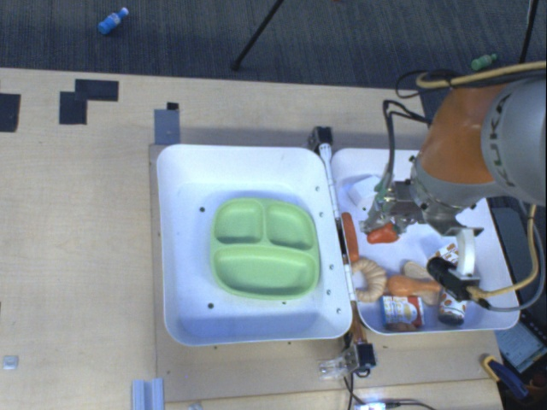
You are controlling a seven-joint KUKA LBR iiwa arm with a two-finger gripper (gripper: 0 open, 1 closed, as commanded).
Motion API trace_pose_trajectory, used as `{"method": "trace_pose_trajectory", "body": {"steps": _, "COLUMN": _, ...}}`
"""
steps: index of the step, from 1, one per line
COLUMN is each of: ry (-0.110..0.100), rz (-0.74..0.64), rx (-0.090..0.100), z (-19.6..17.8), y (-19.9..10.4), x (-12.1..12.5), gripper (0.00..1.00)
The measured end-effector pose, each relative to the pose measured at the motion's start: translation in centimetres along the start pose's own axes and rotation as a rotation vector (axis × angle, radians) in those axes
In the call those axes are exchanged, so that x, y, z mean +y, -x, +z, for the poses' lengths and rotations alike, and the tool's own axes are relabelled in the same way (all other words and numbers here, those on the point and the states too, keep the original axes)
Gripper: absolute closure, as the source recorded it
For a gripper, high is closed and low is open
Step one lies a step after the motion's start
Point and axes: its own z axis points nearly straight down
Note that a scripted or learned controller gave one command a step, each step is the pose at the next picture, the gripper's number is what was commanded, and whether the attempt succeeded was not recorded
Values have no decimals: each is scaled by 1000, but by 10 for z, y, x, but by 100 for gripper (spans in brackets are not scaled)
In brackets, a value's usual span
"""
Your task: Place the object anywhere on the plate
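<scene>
Green and divided into three compartments, the plate (263,248) lies in the middle of the left white bin (184,229), with nothing on it. The pale wooden counter (77,254) carries both bins side by side, and the right bin (500,314) holds a clutter of things. Over that right bin hangs the grey arm (521,143) with its orange band (457,139), reaching in from the right. Its tool (382,225) is low over the bin's upper middle, and a small red-orange object (384,235) sits right at its tip; whether the object is pinched between the fingers or merely lies under them I cannot tell, nor how far the tool is spread. Along the bin's left wall lies a long orange carrot-like piece (349,231). Nearer the front edge are a tan twisted pretzel shape (371,278), a small can (402,312) with a blue and orange label, and a second darker can (452,309) just beside it. A black cable (389,135) loops from the arm over the bin's far edge.
</scene>
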Motion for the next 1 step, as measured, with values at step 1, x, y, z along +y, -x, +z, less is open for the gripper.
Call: {"method": "trace_pose_trajectory", "body": {"steps": 1, "ry": 0, "rz": 0, "rx": 0, "z": 0, "y": 0, "x": 0, "gripper": 0}}
